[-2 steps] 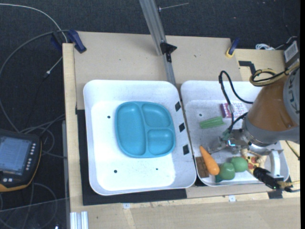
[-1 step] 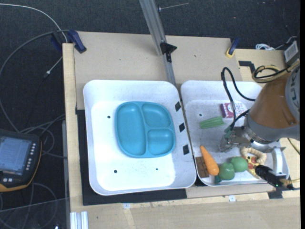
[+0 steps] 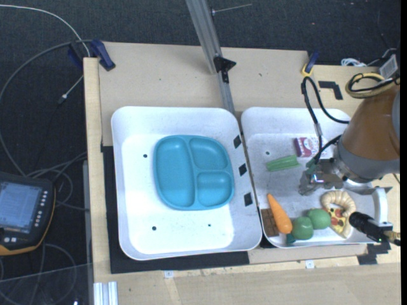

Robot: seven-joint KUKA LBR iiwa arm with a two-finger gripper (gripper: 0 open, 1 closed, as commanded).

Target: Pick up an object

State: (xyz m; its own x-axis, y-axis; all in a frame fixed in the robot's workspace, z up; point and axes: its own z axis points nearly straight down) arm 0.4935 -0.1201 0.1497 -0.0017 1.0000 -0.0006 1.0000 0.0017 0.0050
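Note:
The right bin (image 3: pixel 273 122) holds several toy foods. A green stick-shaped piece (image 3: pixel 282 164) lies near its middle, and a purple and white packet (image 3: pixel 306 147) sits just behind it. An orange carrot (image 3: pixel 279 213) lies at the front left, beside two green rounded pieces (image 3: pixel 305 229). A tan ring-shaped pastry toy (image 3: pixel 338 208) rests at the front right. My gripper (image 3: pixel 311 183) hangs low over bare bin floor, right of the green stick and behind the green pieces. Nothing shows in its grasp.
The left bin (image 3: pixel 127 189) holds a blue divided plate (image 3: pixel 194 171). A metal pole (image 3: pixel 206 30) slants down to the gap between the bins. Black cables (image 3: pixel 313 107) hang over the right bin's back edge. A small brown block (image 3: pixel 268 221) lies by the carrot.

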